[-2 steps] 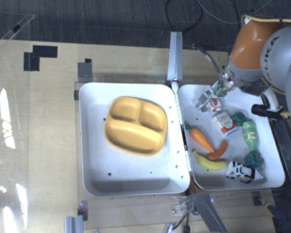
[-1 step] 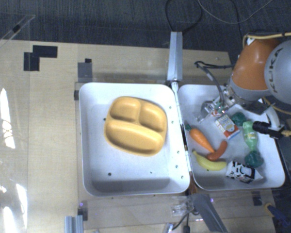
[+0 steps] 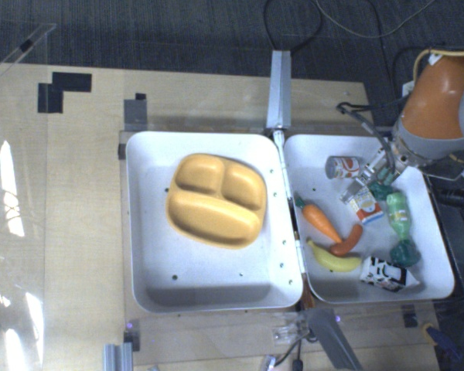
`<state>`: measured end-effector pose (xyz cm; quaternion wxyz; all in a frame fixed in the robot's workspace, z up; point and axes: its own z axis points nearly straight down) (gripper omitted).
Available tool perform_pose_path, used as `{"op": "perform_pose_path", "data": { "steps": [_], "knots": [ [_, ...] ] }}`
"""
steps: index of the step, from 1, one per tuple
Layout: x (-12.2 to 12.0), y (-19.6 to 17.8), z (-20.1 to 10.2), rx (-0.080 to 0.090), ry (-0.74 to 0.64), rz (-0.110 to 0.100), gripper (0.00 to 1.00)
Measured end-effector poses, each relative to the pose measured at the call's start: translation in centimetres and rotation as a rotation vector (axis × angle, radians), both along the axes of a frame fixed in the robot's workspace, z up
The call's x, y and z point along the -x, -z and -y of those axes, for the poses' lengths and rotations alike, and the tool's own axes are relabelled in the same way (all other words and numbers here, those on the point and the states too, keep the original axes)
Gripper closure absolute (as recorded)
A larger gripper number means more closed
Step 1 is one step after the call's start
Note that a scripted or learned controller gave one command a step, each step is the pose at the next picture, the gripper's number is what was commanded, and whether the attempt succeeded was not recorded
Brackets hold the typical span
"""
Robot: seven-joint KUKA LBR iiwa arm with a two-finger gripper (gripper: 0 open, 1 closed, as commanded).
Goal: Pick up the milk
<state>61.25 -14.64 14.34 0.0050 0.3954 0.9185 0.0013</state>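
While the hand (image 3: 369, 182) hovers nearby, the milk (image 3: 383, 273) lies apart.

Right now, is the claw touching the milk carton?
Apart. In the camera view the claw sits over a small carton by the can, while the milk carton lies at the bin's near corner.

I see a yellow divided tray (image 3: 216, 199) in the left bin (image 3: 143, 284). Right bin (image 3: 441, 277) has a carrot (image 3: 320, 219), a banana (image 3: 334, 259) near it, a sausage (image 3: 348, 240) between them, a can (image 3: 342, 166) far side, and a green bottle (image 3: 397, 211) right.
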Motion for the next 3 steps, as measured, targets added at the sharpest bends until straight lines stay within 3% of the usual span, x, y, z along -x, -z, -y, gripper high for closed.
{"op": "perform_pose_path", "data": {
  "steps": [1, 2, 3],
  "knots": [
    [-5.1, 4.1, -2.6, -0.002, -0.029, -0.013, 0.00],
    [-5.6, 2.5, -2.7, 0.001, -0.033, 0.008, 1.00],
    [-2.5, -7.6, -8.5, -0.002, 0.040, 0.000, 1.00]
  ]
}}
